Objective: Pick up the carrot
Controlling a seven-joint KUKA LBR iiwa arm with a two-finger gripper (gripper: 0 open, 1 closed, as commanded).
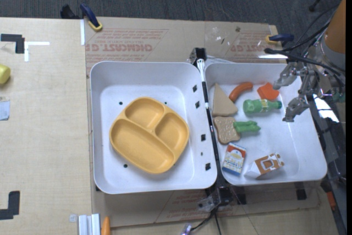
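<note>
Camera view showed the fingers spread apart with nothing between them, one tip farther and one tip nearer, hanging over the right side of the right bin. Just left of them lay a green toy bottle on its side, and touching its far edge sat an orange-red block. The carrot, a slim orange piece lying at a slant, rested in the far part of the same bin, left of the block and well clear of the fingers. Beside it to the left lay a tan wedge, with a brown bread slice nearer and a green vegetable piece touching that slice. Two small cartons lay near the bin's near wall. The left bin held a yellow divided plate. Far left on the table sat a yellow object at the view's edge.
</note>
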